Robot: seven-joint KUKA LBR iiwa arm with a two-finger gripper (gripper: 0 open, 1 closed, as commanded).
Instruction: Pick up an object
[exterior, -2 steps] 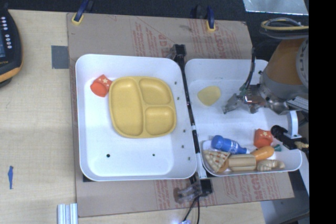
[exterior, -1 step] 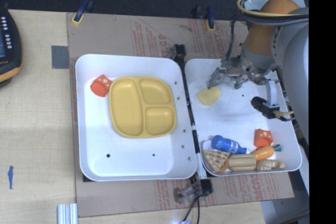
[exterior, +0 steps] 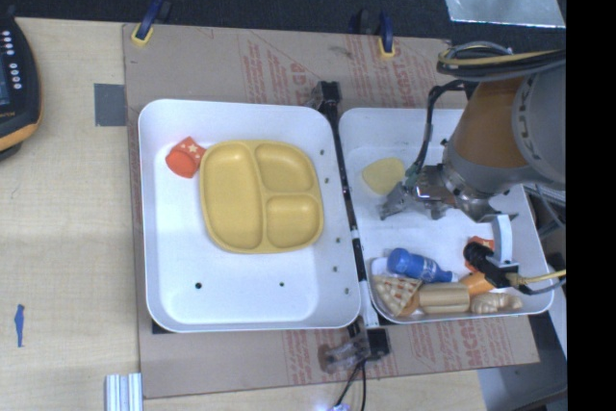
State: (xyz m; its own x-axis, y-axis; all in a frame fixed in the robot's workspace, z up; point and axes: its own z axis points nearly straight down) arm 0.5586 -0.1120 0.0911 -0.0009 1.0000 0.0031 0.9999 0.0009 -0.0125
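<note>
My gripper [exterior: 397, 203] hangs low over the middle of the right bin [exterior: 385, 125], its grey fingers pointing left with nothing visible between them. A pale yellow round piece [exterior: 382, 174] lies just up and left of the fingertips, apart from them. Along the right bin's front edge lie a blue bottle with a white cap [exterior: 416, 266], a brown-and-cream wedge [exterior: 397, 295], a tan stick-like piece [exterior: 452, 303] and an orange thing [exterior: 478, 283]. The left bin [exterior: 164, 236] holds a yellow divided plate [exterior: 262, 195] and a small red-orange object [exterior: 184, 158] at its left.
The two bins sit side by side on a brown cardboard sheet [exterior: 241, 63], joined by black clips. The arm's grey body and orange band [exterior: 486, 125] cover the right bin's right half. A dark controller [exterior: 14, 77] rests at the bench's left edge.
</note>
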